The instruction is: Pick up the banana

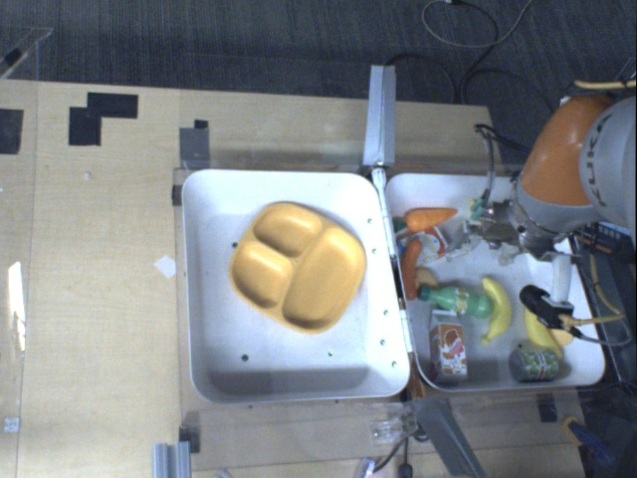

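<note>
You are looking down on a table [100, 267] that is carrying two white bins; the left bin [214, 297] is holding a yellow divided dish [299, 265]. The right bin [587, 366] is holding a banana [497, 307] near its middle, lying just beside a green bottle [456, 299]; a carrot [430, 218], a small carton [449, 352], a dark can [537, 363] and a second yellow fruit [540, 331] are lying around it. The gripper [493, 229] is hanging over the far part of the right bin, apart from the banana; you cannot tell how the jaws are standing.
</note>
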Controlling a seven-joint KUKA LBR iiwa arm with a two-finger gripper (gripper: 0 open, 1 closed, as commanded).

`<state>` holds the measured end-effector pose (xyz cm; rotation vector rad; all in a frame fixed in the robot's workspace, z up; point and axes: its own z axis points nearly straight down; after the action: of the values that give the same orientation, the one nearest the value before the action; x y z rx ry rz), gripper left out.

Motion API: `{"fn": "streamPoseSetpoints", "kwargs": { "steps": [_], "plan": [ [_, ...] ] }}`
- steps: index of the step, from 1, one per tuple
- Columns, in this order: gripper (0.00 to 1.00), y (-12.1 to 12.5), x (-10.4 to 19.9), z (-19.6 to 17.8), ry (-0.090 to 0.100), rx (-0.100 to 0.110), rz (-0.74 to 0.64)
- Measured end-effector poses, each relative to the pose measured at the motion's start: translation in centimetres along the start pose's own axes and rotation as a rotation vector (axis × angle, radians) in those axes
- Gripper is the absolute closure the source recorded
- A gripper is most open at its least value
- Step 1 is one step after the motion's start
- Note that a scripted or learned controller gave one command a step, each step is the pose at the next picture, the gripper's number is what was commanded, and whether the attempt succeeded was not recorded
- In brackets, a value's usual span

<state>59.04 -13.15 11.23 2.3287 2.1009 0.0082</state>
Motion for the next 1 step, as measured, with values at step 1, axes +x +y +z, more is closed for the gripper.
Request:
{"fn": "streamPoseSetpoints", "kwargs": {
  "steps": [1],
  "plan": [
    [0.0,-4.4,-1.84,2.24,0.0,-0.005,0.003]
  ]
}}
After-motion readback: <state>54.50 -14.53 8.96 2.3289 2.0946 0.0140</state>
